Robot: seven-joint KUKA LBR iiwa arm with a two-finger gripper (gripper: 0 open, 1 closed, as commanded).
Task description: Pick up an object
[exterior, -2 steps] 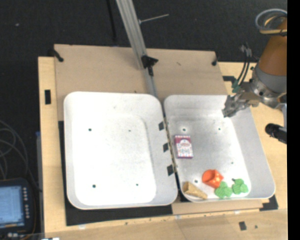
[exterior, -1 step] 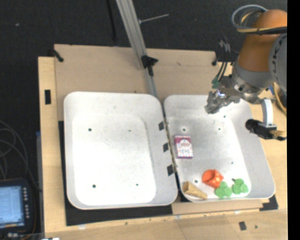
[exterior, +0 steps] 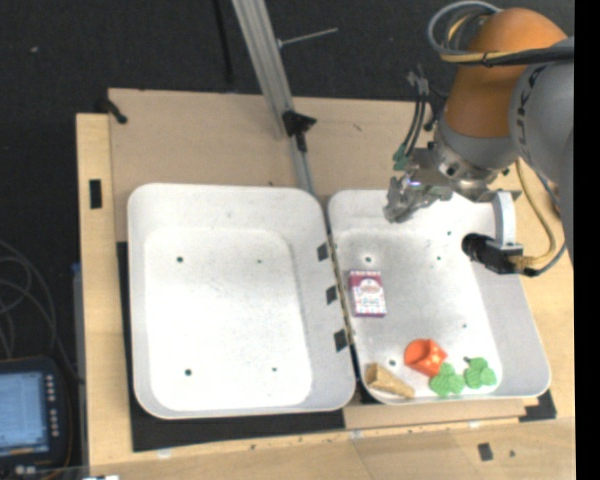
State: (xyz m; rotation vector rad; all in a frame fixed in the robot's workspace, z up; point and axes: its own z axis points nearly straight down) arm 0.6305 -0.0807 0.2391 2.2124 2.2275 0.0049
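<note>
My gripper (exterior: 405, 203) hangs over the far edge of the right bin (exterior: 500, 303), pointing down and left from the orange-banded wrist. A small purple and white box (exterior: 367, 294) lies near that bin's left wall, well in front of the gripper. Along the bin's near edge sit a red-orange pepper-like piece (exterior: 425, 355), a tan wedge (exterior: 388, 379) and two green leafy pieces (exterior: 462, 377). Nothing shows between the fingers.
The left bin (exterior: 225, 298) lies beside the right one, with black clips along the shared wall. A slanted metal pole (exterior: 270, 73) rises behind the bins. A black cable fitting (exterior: 485, 250) hangs off the arm over the right bin.
</note>
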